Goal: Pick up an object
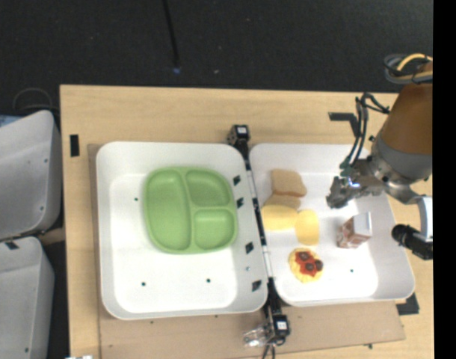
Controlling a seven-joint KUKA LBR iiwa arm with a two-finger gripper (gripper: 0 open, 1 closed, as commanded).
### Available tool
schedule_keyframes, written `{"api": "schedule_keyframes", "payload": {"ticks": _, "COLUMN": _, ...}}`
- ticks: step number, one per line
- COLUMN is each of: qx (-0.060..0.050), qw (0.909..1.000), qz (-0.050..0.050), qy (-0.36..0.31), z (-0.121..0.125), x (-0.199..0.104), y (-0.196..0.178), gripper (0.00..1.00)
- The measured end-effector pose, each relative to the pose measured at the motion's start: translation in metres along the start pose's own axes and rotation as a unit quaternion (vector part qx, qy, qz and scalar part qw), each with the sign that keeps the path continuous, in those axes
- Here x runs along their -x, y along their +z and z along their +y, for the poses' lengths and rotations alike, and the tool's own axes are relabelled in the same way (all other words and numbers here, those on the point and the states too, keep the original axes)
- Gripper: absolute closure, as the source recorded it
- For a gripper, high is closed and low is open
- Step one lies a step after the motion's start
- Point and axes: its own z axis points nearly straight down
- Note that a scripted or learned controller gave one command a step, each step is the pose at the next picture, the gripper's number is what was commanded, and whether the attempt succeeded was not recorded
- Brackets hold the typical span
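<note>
1. The tabletop [176,114] looks like pale, matt wood.
2. Both bins, left [123,275] and right [377,275], look like smooth white plastic.
3. The green divided plate [189,209] looks like smooth, slightly glossy plastic.
4. The arm's orange band [411,118] has a soft sheen.

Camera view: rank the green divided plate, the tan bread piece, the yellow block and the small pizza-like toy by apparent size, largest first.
1. Green divided plate, by far.
2. Yellow block.
3. Tan bread piece, close to the block, so this order is unsure.
4. Small pizza-like toy.

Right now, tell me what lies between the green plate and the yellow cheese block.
In the camera view, the bins' adjoining rims with black clips separate the green plate from the cheese.
</note>
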Motion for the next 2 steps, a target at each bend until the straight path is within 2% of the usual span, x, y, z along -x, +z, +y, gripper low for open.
{"api": "schedule_keyframes", "payload": {"ticks": 2, "qx": -0.003, "qw": 1.0, "qz": 0.001, "qy": -0.002, "z": 0.041, "x": -0.103, "y": 0.012, "gripper": 1.0}}
